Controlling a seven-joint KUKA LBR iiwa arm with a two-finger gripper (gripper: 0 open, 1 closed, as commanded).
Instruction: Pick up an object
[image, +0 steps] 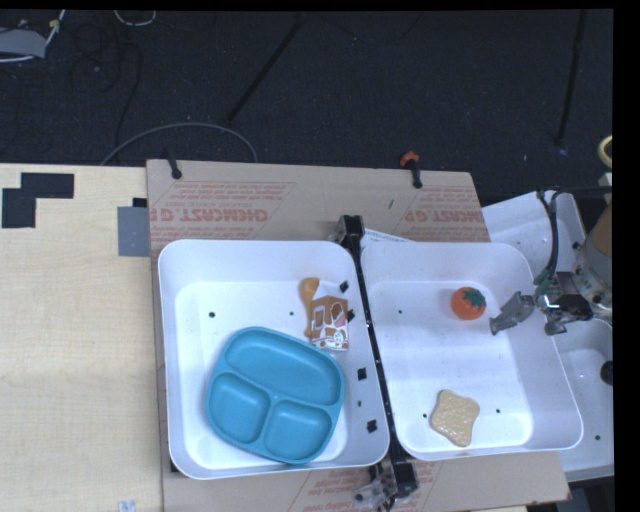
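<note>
In the right bin (560, 400), a red tomato-like toy with a green top (468, 302) lies toward the back. A tan, bread-shaped piece (454, 416) sits near the front wall. My gripper (528, 318) hovers at the bin's right side, just right of the red toy. Its fingers are spread open and nothing is between them. The left bin (185, 300) holds a blue divided plate (275, 395), a small brown-and-white carton (328, 323) and a small orange-tan item (310, 291) behind the carton.
A black divider with clamps (366, 340) runs between the two bins. Cardboard (300, 205) lies under them. A cable (551, 235) loops down to the arm's wrist at the right edge. White sheeting (515, 215) lies behind the right bin.
</note>
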